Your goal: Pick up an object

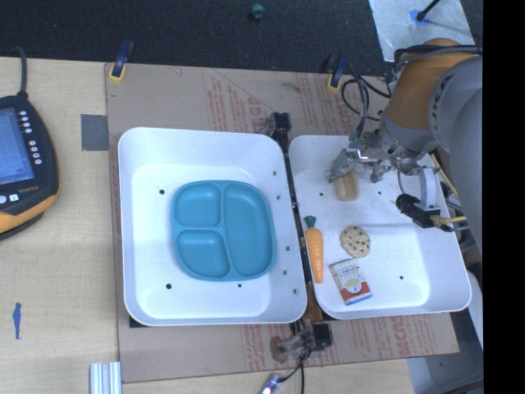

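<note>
pincer: the pincer (351, 169) sits in the upper part of the right bin (443, 298), low over a tan block (347, 187); whether it is apart or together I cannot tell from this slant, and nothing shows held in it

nearest thing: the tan block lies just below the metal tips, near the bin's upper left; it looks the likeliest pick

other things: a cookie (355, 240) in mid-bin; a carrot (314, 253) along the left wall; a small carton (349, 281) lower down; all well apart from the block

doing it well: I'd judge the drop should be straight down and centred over the block, straddling its narrow sides; close only once low enough, then lift plumb; a skewed close could nudge it away

edges: the block sits near the bin's upper left wall and the seam with the left bin (131, 220); a tip could catch that rim

open room: bare floor to the right and centre of the right bin; the left bin carries a blue tray (223, 230); cables hang by the wrist at upper right

worktop: a pendant (20, 162) rests at far left of the worktop (57, 286), out of the way
</note>
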`<move>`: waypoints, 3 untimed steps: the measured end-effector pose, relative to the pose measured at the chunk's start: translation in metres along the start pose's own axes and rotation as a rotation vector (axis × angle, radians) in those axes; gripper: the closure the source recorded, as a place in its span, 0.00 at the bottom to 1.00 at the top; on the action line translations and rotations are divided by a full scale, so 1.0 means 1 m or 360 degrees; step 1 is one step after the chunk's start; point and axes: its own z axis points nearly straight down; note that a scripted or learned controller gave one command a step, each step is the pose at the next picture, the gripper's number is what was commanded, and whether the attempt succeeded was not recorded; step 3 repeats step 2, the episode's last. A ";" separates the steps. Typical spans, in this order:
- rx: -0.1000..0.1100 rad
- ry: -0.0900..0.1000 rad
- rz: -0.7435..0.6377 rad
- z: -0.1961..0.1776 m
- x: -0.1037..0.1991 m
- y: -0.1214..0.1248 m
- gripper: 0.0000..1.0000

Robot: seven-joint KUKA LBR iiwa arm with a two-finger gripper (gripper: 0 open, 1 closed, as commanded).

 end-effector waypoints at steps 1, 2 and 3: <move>0.0000 0.0000 -0.0004 -0.010 0.000 0.000 1.00; 0.0002 0.0001 -0.0007 -0.101 0.084 -0.070 1.00; 0.0002 0.0001 -0.0007 -0.101 0.084 -0.070 1.00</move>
